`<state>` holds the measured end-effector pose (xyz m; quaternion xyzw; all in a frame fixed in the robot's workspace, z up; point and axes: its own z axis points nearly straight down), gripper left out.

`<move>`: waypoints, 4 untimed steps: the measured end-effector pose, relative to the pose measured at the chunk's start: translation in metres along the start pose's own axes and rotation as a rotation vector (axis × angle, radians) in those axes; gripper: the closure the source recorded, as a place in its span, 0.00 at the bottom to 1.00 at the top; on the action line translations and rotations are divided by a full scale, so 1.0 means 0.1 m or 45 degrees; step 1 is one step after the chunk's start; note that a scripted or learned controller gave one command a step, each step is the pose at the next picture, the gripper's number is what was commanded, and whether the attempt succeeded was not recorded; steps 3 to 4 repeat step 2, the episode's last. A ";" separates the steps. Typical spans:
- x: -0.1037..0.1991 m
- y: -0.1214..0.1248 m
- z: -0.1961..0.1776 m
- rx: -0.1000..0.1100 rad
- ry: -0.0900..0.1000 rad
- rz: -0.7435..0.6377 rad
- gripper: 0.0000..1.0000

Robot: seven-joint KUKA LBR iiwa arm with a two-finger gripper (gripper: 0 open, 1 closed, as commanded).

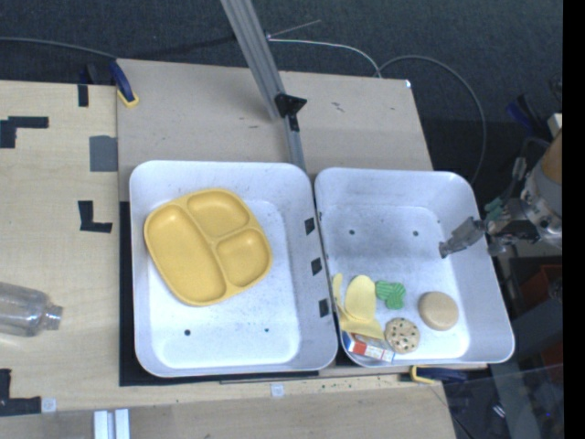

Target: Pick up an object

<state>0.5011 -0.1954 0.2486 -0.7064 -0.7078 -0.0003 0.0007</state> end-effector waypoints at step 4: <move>0.22 0.11 1.26 0.011 0.001 0.000 1.00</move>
